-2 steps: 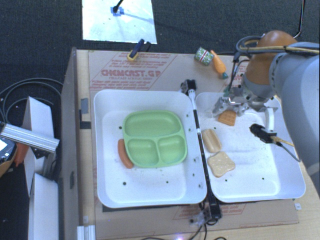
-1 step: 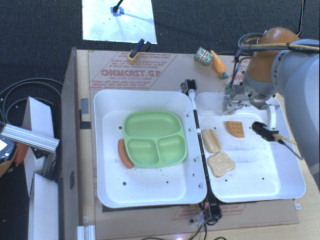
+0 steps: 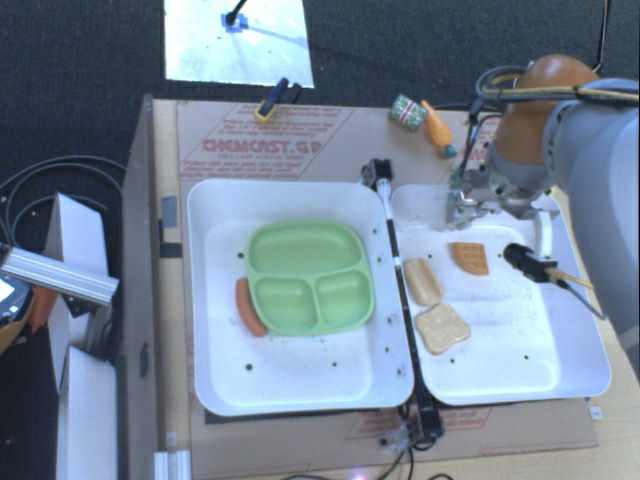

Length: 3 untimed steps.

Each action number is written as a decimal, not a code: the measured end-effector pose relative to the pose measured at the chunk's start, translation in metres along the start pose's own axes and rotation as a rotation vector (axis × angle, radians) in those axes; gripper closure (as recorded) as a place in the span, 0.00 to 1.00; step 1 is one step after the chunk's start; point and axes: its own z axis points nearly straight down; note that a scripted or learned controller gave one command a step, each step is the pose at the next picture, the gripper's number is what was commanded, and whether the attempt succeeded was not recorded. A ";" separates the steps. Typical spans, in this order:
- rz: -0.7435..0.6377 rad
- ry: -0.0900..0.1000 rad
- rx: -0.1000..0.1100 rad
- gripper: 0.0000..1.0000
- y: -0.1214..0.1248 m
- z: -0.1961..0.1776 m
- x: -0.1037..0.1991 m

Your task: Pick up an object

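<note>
Whether the fingers are open or closed cannot be told; the gripper (image 3: 468, 200) sits low over the upper left part of the right bin (image 3: 575, 363). Just below it lie a waffle-like cracker (image 3: 470, 258), a bread roll (image 3: 423, 280) and a toast slice (image 3: 442, 328). The left bin (image 3: 215, 268) holds a green tray (image 3: 308, 276) and a sausage (image 3: 248, 308).

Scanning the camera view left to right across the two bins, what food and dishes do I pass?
Hot dog sausage → green divided plate → bread roll → toast slice → orange cracker. The first two lie in the left bin, the rest in the right bin.
</note>
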 end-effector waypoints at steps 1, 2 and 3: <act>0.008 0.001 0.004 0.00 -0.014 0.012 -0.012; 0.007 0.001 0.004 0.00 -0.013 0.011 -0.012; 0.007 0.001 0.004 0.00 -0.013 0.011 -0.012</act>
